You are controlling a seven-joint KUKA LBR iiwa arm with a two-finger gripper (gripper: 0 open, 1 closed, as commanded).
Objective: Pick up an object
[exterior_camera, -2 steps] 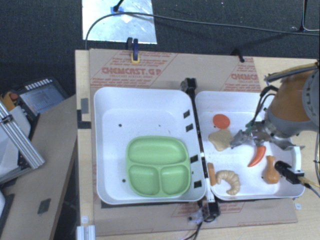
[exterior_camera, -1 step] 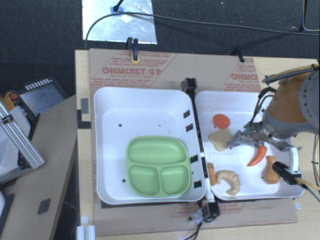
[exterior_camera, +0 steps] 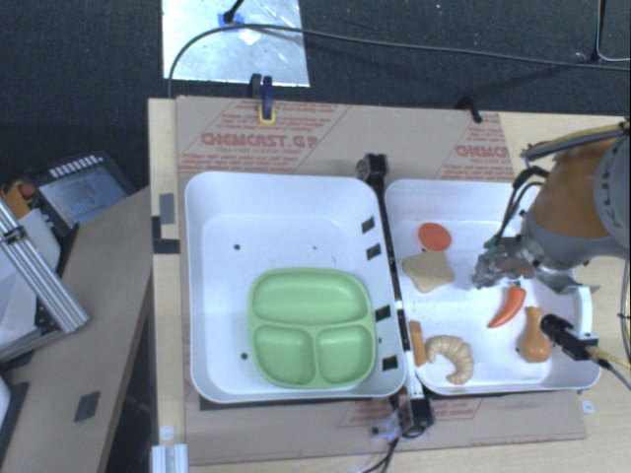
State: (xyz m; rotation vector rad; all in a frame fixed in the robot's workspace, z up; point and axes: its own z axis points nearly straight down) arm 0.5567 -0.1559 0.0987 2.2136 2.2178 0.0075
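The right bin [exterior_camera: 463, 197] holds several small toy foods. A round red-orange piece [exterior_camera: 434, 236] lies near its middle, with a tan bread-like slice [exterior_camera: 428, 271] just below it. A red-orange chili pepper [exterior_camera: 508, 305] lies to the right, an orange-brown piece [exterior_camera: 533, 336] beside it, a curled tan croissant [exterior_camera: 452, 355] near the front wall, and a small orange stick [exterior_camera: 416, 341] by the left wall. My gripper [exterior_camera: 496, 267] hangs low over the bin, just above the chili's upper end and right of the bread slice.
The left bin [exterior_camera: 227, 225] holds a green three-compartment tray [exterior_camera: 311, 325]. A black divider clamp strip [exterior_camera: 380, 239] runs between the bins. The arm's orange-banded body [exterior_camera: 582, 205] covers the right bin's far right side. Cables cross the dark floor behind the bench.
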